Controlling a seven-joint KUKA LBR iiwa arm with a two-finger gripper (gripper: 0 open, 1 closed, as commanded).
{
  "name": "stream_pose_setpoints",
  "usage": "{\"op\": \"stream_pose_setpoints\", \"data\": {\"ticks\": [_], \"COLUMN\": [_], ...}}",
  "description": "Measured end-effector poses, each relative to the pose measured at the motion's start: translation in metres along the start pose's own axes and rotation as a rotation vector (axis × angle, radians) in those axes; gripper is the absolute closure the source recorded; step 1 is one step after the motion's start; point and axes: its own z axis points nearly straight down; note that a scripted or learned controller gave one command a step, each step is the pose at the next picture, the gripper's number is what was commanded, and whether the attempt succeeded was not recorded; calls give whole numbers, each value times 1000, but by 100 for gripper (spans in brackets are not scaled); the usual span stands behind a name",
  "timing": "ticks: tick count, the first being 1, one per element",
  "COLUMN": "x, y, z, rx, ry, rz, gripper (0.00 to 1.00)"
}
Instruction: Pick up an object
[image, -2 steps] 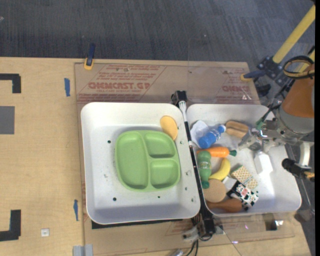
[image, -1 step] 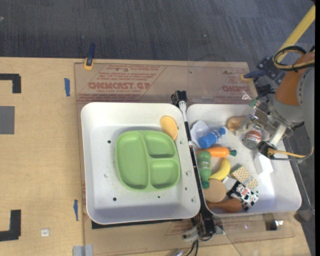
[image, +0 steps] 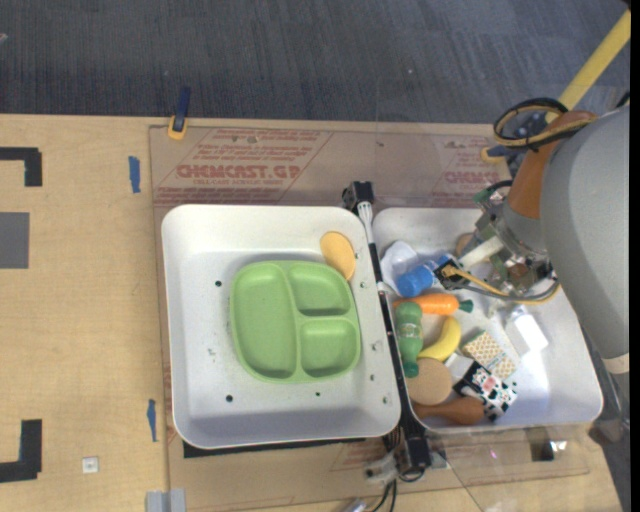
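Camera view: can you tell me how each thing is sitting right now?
Green plate: flat in the left bin, right side up.
Yellow toy: lying beside the green plate's far corner.
Banana: lying in the right bin, among other toys.
Orange carrot: lying on its side.
Green bottle: lying down.
End effector: low over the right bin.

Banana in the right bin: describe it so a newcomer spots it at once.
Start at the right bin, the one crowded with toys. Near its left wall, the banana lies just below the orange carrot and beside the green bottle. It is the bin's one curved yellow piece.
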Motion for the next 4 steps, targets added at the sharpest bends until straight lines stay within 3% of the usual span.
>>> {"op": "stream_pose_setpoints", "data": {"ticks": [1, 2, 3, 4], "x": [5, -64, -14, -75], "y": [-38, -64, -53, -76], "z": [0, -1, 0, -2], "rx": [-2, -1, -6, -8], "ry": [-1, 2, -1, 7], "rz": [232, 244, 236, 119], "gripper": [0, 0, 0, 0]}}
